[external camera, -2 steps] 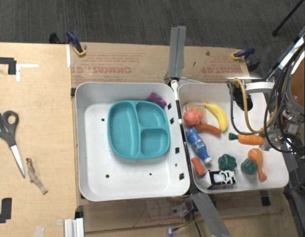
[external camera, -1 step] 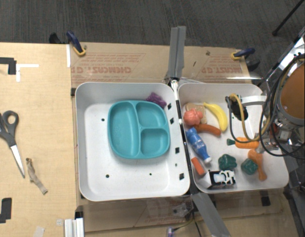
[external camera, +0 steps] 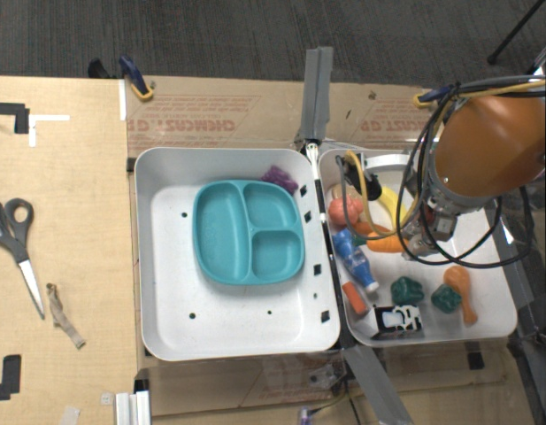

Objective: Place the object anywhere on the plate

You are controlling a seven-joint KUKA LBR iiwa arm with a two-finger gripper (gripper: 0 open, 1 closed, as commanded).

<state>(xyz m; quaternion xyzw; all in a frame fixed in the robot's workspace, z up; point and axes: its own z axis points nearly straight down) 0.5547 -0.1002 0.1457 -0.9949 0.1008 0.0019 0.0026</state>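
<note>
I see the teal plate point(external camera: 249, 233) lying in the left bin point(external camera: 157, 264), with a small purple object point(external camera: 280, 179) just beyond its far rim, against the bin wall. The arm point(external camera: 489, 144) hangs over the right bin point(external camera: 494, 321), well apart from the plate, above a heap of toys. The gripper point(external camera: 420, 235) is there; its state I cannot tell.
</note>
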